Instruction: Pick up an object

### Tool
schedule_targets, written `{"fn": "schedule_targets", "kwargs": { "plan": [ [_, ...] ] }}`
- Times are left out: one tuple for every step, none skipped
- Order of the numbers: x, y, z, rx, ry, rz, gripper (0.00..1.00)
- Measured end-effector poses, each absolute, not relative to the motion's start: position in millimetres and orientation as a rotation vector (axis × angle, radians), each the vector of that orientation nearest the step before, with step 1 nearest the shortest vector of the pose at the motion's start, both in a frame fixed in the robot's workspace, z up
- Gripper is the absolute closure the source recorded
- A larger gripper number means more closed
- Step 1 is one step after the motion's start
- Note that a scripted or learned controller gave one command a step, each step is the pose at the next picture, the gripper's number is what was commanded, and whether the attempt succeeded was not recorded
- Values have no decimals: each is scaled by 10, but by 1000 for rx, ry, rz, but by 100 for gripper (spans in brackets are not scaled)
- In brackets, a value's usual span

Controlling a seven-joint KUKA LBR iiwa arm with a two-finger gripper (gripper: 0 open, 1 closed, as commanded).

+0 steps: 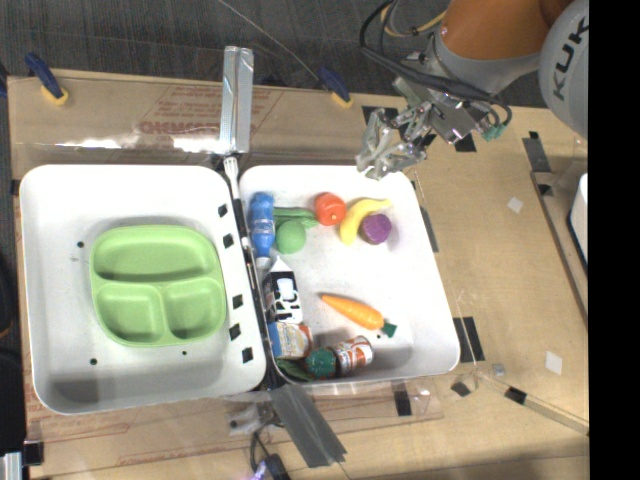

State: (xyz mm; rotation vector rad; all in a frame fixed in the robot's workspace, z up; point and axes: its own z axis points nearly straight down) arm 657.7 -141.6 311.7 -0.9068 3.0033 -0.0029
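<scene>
My gripper (pixel 378 158) hangs over the far rim of the right bin (pixel 425 298), with nothing seen between its fingers. Just below and left of it lie a red-orange tomato (pixel 330 207), a yellow banana (pixel 360 215) and a purple ball (pixel 376 228). A green round fruit (pixel 292 235) and a blue bottle (pixel 261 223) sit by the bin's left wall. An orange carrot (pixel 352 311) lies mid-bin. Along the left wall sits a black-and-white pack (pixel 285 298). A small labelled can (pixel 352 355) and a dark green ball (pixel 321 363) sit in the near corner.
The left bin (pixel 55 268) holds a green divided tray (pixel 157 284). A metal bracket (pixel 237 98) stands at the far end of the divider between the bins. Cables and the orange-banded arm (pixel 500 18) fill the upper right. Bare bench lies right of the bins.
</scene>
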Motion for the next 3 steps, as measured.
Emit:
{"fn": "schedule_targets", "kwargs": {
  "plan": [
    [6588, -1411, 3230, -907, 2999, -6, 100],
    [6600, -1404, 3342, -907, 2993, -10, 100],
    [6571, -1224, 3257, -806, 3038, 1, 100]
  ]
}}
